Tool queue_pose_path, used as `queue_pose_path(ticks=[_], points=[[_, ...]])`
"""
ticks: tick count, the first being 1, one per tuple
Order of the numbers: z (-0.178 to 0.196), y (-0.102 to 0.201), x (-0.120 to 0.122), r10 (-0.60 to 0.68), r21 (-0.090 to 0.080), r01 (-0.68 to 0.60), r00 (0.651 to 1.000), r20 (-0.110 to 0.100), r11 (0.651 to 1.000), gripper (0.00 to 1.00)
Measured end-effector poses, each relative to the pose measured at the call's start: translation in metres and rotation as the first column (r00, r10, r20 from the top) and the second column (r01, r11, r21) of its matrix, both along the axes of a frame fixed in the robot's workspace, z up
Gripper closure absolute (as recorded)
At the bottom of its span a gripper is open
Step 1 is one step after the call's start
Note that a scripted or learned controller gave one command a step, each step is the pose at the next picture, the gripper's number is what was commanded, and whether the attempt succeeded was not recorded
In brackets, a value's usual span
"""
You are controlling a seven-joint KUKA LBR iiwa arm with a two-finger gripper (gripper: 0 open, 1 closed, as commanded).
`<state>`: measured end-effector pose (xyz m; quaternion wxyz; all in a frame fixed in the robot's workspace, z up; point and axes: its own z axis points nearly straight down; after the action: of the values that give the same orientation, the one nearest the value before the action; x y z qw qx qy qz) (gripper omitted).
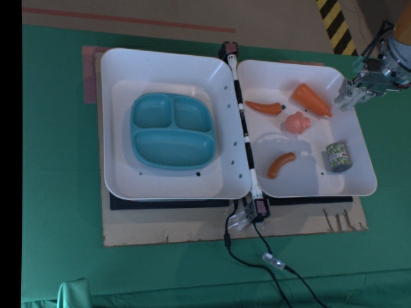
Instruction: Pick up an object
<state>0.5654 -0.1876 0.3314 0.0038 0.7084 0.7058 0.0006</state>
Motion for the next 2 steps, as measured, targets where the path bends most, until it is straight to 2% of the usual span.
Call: queue_pose_path(ticks=[1,2], points=[[-0.012,0.0,-0.054,-0.001,0.001,0.001,1.0,-0.003,1.0,1.0],[-0.038,0.0,-0.098,-0.001,0.002,0.001,1.0,-0.004,1.0,1.0]])
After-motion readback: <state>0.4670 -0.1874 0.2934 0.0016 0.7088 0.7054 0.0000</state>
